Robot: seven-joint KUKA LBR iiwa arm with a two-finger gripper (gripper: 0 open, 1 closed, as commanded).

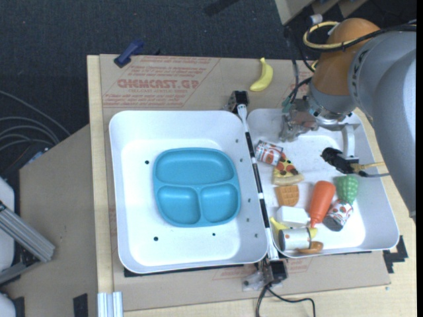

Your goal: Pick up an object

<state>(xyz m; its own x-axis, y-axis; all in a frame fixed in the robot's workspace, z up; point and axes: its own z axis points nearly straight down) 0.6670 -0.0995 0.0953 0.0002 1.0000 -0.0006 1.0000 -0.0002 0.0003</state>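
Camera view, looking down at a slant: we see the wooden bench (165,84) bearing both bins, with red printing on its far part. The grey arm (390,91) is the next biggest thing, reaching in from the right with its orange band over the far right corner.

The left bin (125,177) holds a blue divided plate (195,185) lying flat near its middle. The right bin (370,223) touches it along one long edge and holds all the small things.

The gripper (291,129) hangs over the far left part of the right bin. We cannot tell whether it is wide or narrow, and we see nothing held in it.

The things to be picked lie nearer than the gripper. An orange carrot (322,200) lies tilted near the bin's middle, with a green toy (347,187) just to its right. A red and white can (268,153) lies on its side by the left wall, closest to the gripper. A pizza slice (287,170) sits just near of it, then an orange waffle piece (287,195) and a white block (291,215). A small dark can (338,215) touches the carrot's near end.

On the bench beyond the bins we see a yellow banana (262,76), and at the far left edge a small blue object (128,53).
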